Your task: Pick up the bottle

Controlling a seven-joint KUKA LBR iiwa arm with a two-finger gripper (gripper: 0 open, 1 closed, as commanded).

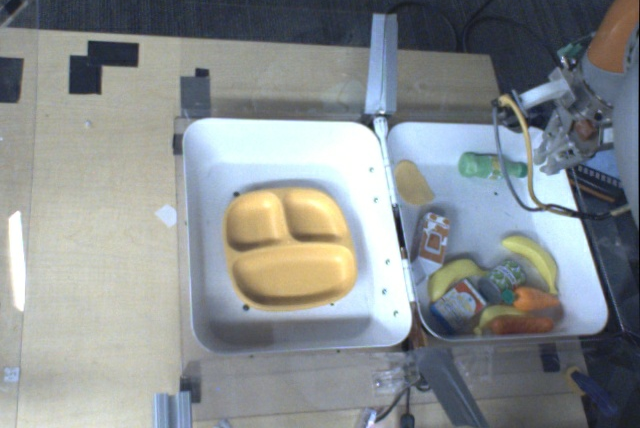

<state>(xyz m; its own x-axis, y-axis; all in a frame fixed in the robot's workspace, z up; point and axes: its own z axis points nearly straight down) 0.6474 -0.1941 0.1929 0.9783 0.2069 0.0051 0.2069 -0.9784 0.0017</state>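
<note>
A pale green bottle (484,165) lies on its side near the back of the right bin (470,206), its cap end pointing right. A yellow-and-black cable loops across that end. My gripper (556,148) hangs just to the right of the bottle, above the bin's back right corner, with nothing visibly held. The grey arm with its orange band comes in from the upper right.
The left bin (200,246) holds a yellow compartment tray (290,244). In the right bin lie a yellow lemon-like piece (413,181), a small brown carton (432,238), bananas (535,259), a carrot (535,299) and other toy food at the front.
</note>
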